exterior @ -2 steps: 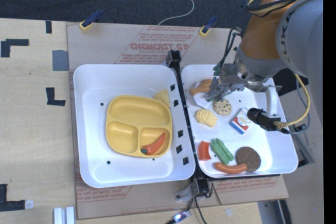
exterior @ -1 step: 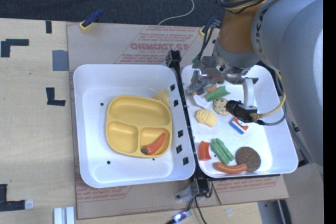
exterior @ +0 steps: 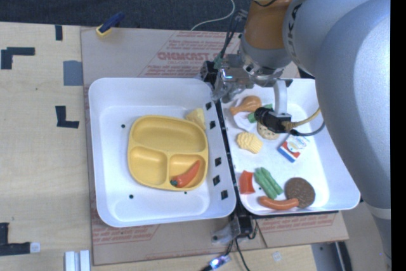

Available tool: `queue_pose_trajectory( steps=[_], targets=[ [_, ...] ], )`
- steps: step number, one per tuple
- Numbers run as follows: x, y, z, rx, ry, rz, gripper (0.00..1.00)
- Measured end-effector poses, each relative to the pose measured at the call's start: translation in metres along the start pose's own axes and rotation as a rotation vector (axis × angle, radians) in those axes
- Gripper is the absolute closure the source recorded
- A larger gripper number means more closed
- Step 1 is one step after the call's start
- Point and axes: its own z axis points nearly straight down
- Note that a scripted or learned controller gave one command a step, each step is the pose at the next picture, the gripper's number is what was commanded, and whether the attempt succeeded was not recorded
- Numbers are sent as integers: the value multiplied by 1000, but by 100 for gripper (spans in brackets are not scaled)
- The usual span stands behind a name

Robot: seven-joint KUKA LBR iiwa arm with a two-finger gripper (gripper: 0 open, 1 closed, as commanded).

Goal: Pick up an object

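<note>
your gripper hangs at the far end of the ridge where the left bin and the right bin meet, more or less over the two rims. you cannot tell how wide it stands, because the wrist and its fittings cover it from this angle. nothing can be seen held in it, and whether it touches the rim is not clear either.

two things lie close enough to matter. the tan pastry piece is in the right bin, just to the right of the gripper and slightly nearer. its long axis runs mostly left to right, with the right end tipped a little toward the far side. the pale yellow piece is in the left bin, to the left and nearer, tucked between the yellow tray and the bin's right wall. it is too small here to read its axis.

the corn cob lies nearer still in the right bin. the green beans and the sausage are well apart at the near end.

in my judgement the pastry is your better target: a short shift right and nearer, closing across its narrow width. the pale piece sits tight against the wall, which looks likely to block a clean close.
</note>
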Motion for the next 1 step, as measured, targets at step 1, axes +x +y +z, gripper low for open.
queue_pose_trajectory(
  steps=[1],
  targets=[
    [-7, -10, -4, 2, -2, 5, 100]
  ],
)
